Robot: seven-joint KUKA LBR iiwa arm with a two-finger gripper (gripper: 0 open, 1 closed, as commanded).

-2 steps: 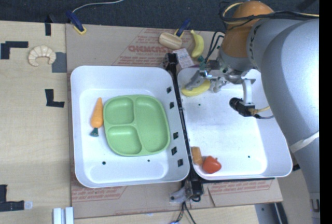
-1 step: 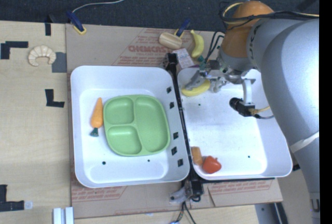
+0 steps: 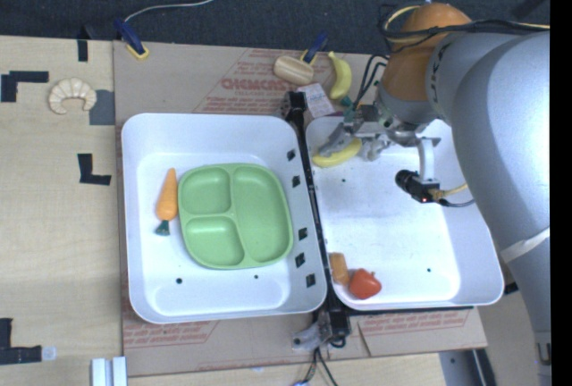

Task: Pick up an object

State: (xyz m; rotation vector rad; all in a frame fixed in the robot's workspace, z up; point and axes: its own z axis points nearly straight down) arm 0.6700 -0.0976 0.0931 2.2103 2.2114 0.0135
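Down in the right bin (image 3: 465,272), claw (image 3: 350,140) meets a banana (image 3: 332,156).

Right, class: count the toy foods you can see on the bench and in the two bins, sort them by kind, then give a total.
Bananas: 2, one on the cardboard behind the bins, one in the right bin by the end effector
Carrots: 1
Croissants: 1
Bread rolls: 1
Tomatoes: 1
Orange piece beside the tomato, kind unclear: 1
Total: 7
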